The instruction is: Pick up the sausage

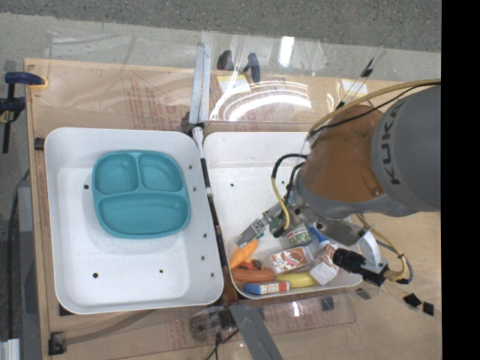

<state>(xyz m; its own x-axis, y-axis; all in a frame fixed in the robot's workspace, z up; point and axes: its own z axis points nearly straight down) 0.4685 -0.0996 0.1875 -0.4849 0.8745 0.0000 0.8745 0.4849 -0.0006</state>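
The sausage (253, 274), reddish-brown and short, lies along the front wall of the right bin (232, 156) in its near left corner. My gripper (253, 233) hangs low over that bin, a little above and behind the sausage, right over an orange carrot-like piece (242, 255). Nothing shows in its grip. The grey arm with its orange band (341, 167) covers much of the bin's right half.
Crowded around the sausage are a yellow banana-like piece (301, 280), a printed packet (289, 259), a red and blue tube (266, 287) and a white block (322, 273). The left bin (67, 223) holds a teal divided plate (140, 193).
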